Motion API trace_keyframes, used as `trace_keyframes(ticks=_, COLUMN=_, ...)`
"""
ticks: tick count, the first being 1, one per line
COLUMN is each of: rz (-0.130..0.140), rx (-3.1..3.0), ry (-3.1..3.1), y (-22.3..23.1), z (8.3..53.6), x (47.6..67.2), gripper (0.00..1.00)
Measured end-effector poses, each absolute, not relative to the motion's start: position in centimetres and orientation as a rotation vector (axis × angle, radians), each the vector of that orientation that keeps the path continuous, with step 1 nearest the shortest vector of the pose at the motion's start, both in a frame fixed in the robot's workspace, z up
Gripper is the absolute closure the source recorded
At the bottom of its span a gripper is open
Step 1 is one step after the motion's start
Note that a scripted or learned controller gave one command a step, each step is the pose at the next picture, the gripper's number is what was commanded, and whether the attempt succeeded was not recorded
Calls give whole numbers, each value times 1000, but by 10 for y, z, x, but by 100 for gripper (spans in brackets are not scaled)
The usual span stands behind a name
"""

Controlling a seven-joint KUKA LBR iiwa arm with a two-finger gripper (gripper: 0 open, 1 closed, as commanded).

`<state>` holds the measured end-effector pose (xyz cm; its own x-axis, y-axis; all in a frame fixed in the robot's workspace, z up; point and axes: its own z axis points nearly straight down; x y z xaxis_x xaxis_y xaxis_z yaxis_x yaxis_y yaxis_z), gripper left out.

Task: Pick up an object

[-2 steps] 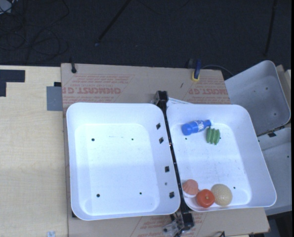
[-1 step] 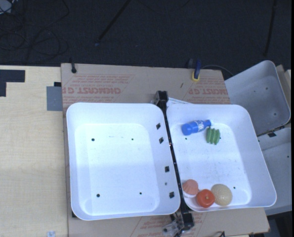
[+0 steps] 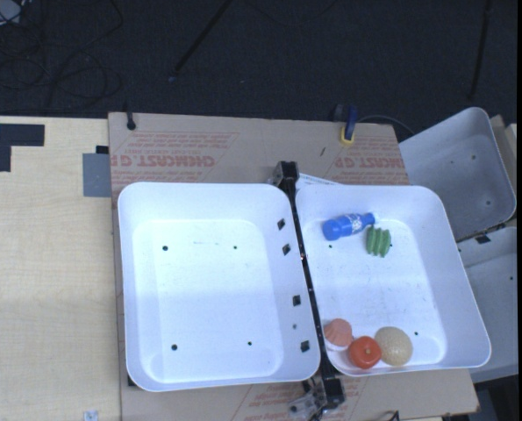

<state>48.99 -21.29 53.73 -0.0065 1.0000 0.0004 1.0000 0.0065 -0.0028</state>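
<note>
The right bin (image 3: 436, 261) holds several small objects. A blue bottle (image 3: 347, 225) lies on its side near the bin's far left part. Just to its right sits a green ridged piece (image 3: 379, 241). At the near edge three round items crowd together: a pale pink one (image 3: 337, 331), a red tomato-like one (image 3: 364, 352) and a beige ball (image 3: 394, 346).
The left bin (image 3: 203, 288) lies beside the right one, with a black divider strip (image 3: 300, 270) between them. Both rest on a cardboard sheet (image 3: 243, 152). A tilted white panel (image 3: 467, 160) stands at the right. A blue-and-yellow clamp (image 3: 349, 125) sits at the cardboard's far edge.
</note>
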Motion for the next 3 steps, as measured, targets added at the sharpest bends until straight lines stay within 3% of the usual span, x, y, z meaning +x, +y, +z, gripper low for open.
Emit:
trace_keyframes(ticks=1, rz=2, rx=-2214, ry=-2225, y=-213, z=537, x=486, gripper=0)
trace_keyframes(ticks=2, rz=4, rx=-2209, ry=-2230, y=-213, z=547, x=487, gripper=100)
trace_keyframes(ticks=3, rz=2, rx=-2219, ry=-2219, y=-213, z=537, x=476, gripper=100)
